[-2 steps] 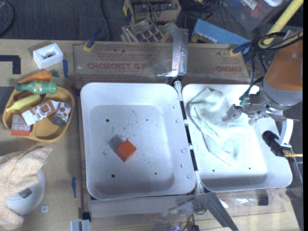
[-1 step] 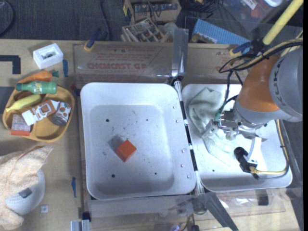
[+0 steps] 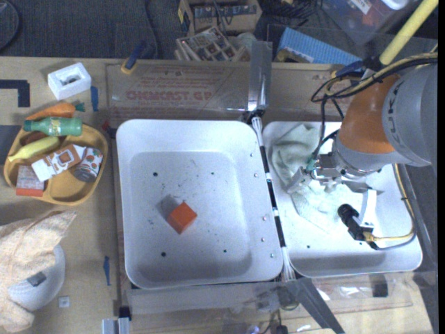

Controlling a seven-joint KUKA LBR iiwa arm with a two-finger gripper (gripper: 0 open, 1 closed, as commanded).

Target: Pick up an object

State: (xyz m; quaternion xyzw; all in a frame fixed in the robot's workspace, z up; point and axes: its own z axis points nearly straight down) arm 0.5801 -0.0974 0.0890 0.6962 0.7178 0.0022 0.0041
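Observation:
An orange cube (image 3: 183, 216) lies in the left bin (image 3: 139, 145), a little left of its middle. In the right bin (image 3: 403, 256) a crumpled pale cloth (image 3: 292, 160) fills the far left part. My gripper (image 3: 314, 175) is low in the right bin, just right of the cloth and over a pale crinkled patch (image 3: 314, 202) of the bin floor. The wrist and the arm's body hide most of the fingers. Nothing can be seen held between them.
A wooden bowl (image 3: 83, 190) with a green bottle, a banana and small packets stands left of the bins. A white box (image 3: 69, 81) sits at the bench's far left. A pale cloth and a grey item lie at the near left corner.

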